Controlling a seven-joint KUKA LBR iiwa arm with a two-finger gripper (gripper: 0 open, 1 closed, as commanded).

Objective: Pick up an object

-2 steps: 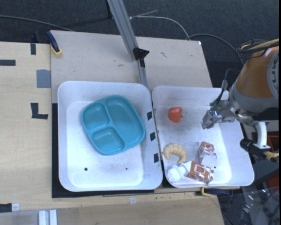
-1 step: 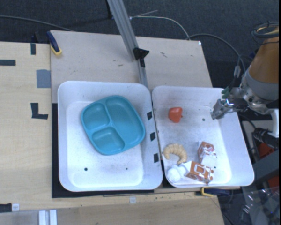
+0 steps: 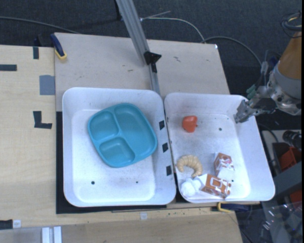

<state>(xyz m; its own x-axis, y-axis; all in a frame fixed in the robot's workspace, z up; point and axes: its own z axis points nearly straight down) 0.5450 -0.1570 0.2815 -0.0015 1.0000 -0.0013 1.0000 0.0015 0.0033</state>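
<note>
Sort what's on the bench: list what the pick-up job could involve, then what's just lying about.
Job:
hand, at the right bin's rim
red piece
croissant
white lump
two small cartons
blue tray in the left bin

Lying about:
metal pole
cables
blue-and-yellow clamp

The blue plate (image 3: pixel 122 134) is seen as smooth, slightly glossy plastic. The two white bins (image 3: pixel 78 186) look like matt plastic, speckled with dark marks. The bench (image 3: pixel 20 151) appears as pale wood, and the slanted pole (image 3: pixel 133 22) as brushed metal.
</note>
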